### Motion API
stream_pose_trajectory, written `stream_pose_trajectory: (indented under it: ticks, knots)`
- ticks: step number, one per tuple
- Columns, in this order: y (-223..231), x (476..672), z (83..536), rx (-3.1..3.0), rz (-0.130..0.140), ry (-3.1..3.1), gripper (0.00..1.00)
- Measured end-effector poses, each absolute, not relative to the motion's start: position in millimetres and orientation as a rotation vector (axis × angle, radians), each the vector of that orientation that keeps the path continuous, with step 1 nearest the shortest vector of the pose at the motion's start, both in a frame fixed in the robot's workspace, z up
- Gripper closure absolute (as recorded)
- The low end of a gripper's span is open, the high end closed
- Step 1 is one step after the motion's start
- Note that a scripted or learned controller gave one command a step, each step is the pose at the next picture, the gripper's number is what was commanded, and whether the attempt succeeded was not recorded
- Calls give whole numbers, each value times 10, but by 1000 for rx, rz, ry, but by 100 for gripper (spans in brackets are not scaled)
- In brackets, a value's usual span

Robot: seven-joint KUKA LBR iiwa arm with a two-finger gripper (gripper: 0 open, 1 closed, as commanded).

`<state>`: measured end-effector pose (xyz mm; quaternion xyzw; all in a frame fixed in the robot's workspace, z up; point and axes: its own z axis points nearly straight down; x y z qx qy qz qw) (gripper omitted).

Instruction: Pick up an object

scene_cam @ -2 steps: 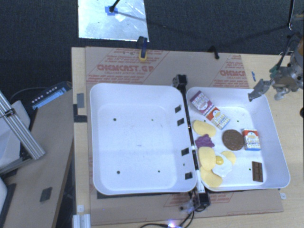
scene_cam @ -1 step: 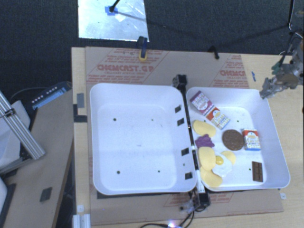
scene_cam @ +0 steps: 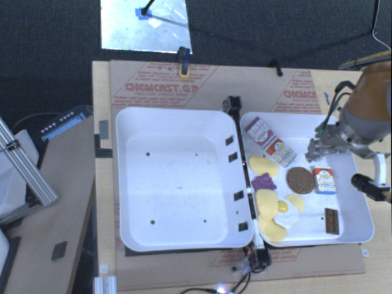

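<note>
Reaching in from the right, my arm [scene_cam: 367, 103] hangs over the right bin [scene_cam: 361, 225], with my claw [scene_cam: 320, 147] low above that bin's far right part. I cannot tell how my claw stands, and I see nothing gripped in it.

All the things to pick lie in the right bin. Just beside my claw, toward the bin's right edge, sits a small red and white box [scene_cam: 324, 180]. A round brown disc [scene_cam: 300, 180] lies next to that box, toward the bin's middle. Near the far left corner rests a red and white carton [scene_cam: 260, 131], with a yellow and white packet [scene_cam: 282, 152] touching its near end. Along the left edge lie pale yellow pieces [scene_cam: 264, 164], a purple item [scene_cam: 264, 181] and more yellow pieces [scene_cam: 267, 202] reaching toward the near left corner. A fried egg toy [scene_cam: 285, 208] sits among them. A dark brown bar [scene_cam: 331, 220] lies near the near right corner.

The left bin [scene_cam: 177, 176] stands alongside on the surface [scene_cam: 104, 225].
</note>
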<state>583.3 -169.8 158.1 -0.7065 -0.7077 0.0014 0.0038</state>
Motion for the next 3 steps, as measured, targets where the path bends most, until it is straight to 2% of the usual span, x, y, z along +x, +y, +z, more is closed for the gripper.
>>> stream_pose_trajectory:
  ticks: [1,2,3]
  knots:
    - [-1289,5433,825,-2217,-3,-2222,100]
    - [-1518,4842,843,-2224,3,-2217,100]
    - [-1022,5233,1500,-2215,-10,-2236,100]
